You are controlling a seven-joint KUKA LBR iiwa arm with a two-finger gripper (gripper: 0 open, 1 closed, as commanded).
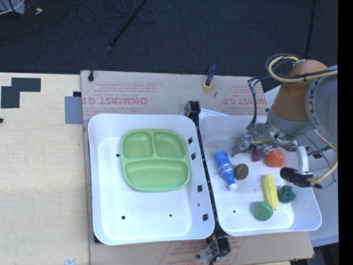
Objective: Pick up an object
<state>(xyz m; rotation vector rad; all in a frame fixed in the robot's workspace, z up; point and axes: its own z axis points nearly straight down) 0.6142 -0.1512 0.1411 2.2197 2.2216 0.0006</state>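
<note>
Several small objects crowd right bin (309, 225); gripper (249, 143) sits low near far edge beside purple piece (257, 154). Jaw state: cannot tell. Best centre over one isolated item, blue bottle (224, 167), before closing.

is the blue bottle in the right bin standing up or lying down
Lying down: the blue bottle rests lengthwise on the right bin's floor, white cap toward the near side.

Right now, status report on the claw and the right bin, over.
Claw low in the right bin, grip state unclear. Nearest: purple piece, orange ball, brown ball. Blue bottle, corn alongside. Green tray in left bin.
</note>
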